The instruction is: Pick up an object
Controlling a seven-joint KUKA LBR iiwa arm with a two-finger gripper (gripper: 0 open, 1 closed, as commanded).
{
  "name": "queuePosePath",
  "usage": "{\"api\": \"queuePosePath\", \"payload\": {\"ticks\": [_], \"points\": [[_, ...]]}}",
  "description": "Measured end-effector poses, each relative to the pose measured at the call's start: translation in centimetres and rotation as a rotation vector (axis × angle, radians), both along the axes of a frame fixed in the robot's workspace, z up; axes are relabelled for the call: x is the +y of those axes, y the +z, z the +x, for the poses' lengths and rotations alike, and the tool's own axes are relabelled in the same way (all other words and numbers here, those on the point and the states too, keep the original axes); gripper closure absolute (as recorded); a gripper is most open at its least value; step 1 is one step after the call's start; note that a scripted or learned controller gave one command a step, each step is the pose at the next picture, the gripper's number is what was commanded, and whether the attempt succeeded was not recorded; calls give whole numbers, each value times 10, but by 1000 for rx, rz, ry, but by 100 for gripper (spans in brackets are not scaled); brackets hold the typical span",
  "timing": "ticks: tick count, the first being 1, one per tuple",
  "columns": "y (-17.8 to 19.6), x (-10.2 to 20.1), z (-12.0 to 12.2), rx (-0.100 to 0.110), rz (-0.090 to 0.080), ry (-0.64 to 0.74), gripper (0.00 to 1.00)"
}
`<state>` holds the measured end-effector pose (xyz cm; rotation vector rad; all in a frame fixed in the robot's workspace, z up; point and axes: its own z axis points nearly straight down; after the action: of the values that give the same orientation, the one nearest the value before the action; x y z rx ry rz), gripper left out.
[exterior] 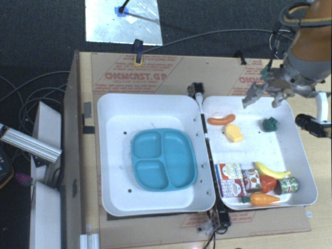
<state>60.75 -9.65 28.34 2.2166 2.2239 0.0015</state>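
Your two-finger gripper point(264, 95) hangs at the frame's upper right, fingers spread and empty; the small dark-green crumpled object point(269, 123) lies just below it in the right white bin point(301, 154).

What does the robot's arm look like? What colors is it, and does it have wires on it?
The arm is fat and rounded, with a big orange band and light grey metal below it. Dark cables loop beside its upper part. At the end sits the gripper, grey with a bit of green, ending in two thin grey fingers.
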Motion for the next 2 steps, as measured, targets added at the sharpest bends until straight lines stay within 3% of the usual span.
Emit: {"api": "queuePosePath", "payload": {"ticks": [1,2], "points": [[-89,11,23,3,1,2,0],[-191,13,53,-16,0,2,0]]}}
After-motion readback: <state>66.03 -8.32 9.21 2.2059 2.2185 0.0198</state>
